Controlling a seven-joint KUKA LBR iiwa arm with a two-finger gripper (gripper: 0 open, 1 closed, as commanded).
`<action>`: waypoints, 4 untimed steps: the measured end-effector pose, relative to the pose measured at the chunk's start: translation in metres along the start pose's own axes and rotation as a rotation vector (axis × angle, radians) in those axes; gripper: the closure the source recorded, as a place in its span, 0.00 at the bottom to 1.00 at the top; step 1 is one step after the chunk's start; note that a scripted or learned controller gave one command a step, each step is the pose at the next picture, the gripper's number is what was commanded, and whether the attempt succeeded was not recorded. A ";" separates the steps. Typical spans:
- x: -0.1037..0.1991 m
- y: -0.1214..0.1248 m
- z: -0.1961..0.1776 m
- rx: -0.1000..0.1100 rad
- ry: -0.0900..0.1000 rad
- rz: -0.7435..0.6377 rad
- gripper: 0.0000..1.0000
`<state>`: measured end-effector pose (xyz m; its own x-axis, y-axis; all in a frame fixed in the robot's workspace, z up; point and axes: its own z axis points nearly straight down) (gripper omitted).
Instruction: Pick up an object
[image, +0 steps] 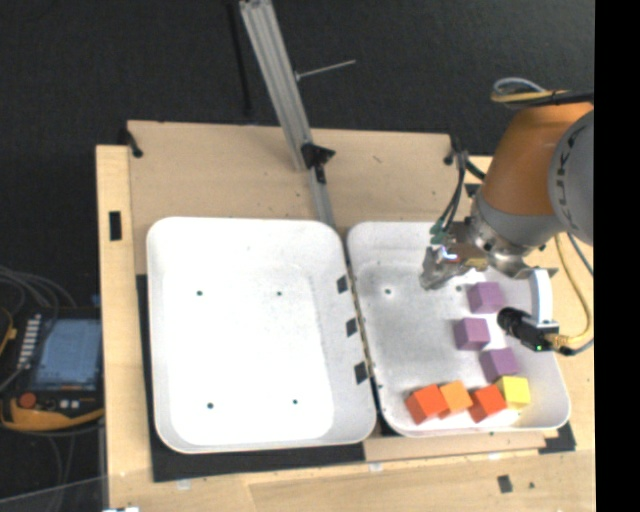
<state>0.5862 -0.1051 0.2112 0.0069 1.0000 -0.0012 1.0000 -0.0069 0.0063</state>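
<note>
My gripper (436, 272) hangs over the upper middle of the right bin (400, 330), with nothing seen between its fingers. Three purple blocks lie to its right and below: one (486, 297) close beside it, one (471, 331) lower down, and one (500, 362) nearer the front. Along the bin's front edge sit a red-orange block (428, 402), an orange block (457, 396), a red block (488, 401) and a yellow block (515, 389).
The left bin (245, 335) stands beside the right one on the wooden bench. A slanted metal pole (285, 95) rises at the back between the bins. A black cable connector (525, 328) hangs over the right bin's right side.
</note>
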 end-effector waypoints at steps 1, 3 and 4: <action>-0.001 0.001 -0.012 0.003 0.001 -0.002 1.00; 0.104 -0.035 -0.008 0.007 0.002 -0.013 1.00; 0.149 -0.039 -0.017 0.003 0.003 -0.015 1.00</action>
